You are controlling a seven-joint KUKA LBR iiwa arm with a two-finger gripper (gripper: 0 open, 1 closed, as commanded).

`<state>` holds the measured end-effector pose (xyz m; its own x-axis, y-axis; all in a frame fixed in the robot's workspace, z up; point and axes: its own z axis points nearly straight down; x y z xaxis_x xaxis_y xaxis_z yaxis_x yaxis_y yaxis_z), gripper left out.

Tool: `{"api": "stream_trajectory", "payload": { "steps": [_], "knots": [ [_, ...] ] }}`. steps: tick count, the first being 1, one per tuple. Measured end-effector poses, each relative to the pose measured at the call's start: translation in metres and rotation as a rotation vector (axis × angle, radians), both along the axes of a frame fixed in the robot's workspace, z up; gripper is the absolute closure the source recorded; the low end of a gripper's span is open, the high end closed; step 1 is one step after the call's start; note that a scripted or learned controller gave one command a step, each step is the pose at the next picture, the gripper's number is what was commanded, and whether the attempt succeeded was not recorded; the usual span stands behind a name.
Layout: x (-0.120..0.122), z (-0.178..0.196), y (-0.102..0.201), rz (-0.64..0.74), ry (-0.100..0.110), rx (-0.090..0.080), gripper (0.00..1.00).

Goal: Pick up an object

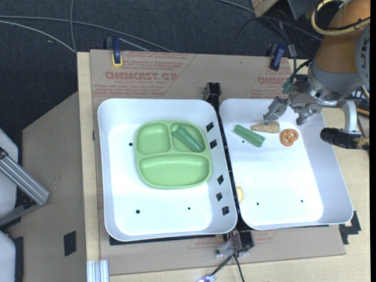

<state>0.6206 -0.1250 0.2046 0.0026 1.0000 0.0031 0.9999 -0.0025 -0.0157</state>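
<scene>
End effector hangs over right bin, upper part, fingers spread, nothing between them. Tan pastry piece lies just below left finger, long axis left-right; pretzel just under gap (seems nearer target). Green stick further left.

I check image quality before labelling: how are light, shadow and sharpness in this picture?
Camera view: even, soft light; the white bins are bright but not washed out; the green plate throws a faint shadow; the pretzel is small yet distinct; the claw looks slightly soft.
</scene>
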Motion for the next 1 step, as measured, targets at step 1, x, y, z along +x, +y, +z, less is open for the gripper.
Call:
{"api": "stream_trajectory", "payload": {
  "steps": [1],
  "knots": [
    [0.0030, 0.0085, 0.0003, 0.003, -0.015, -0.002, 0.00]
  ]
}}
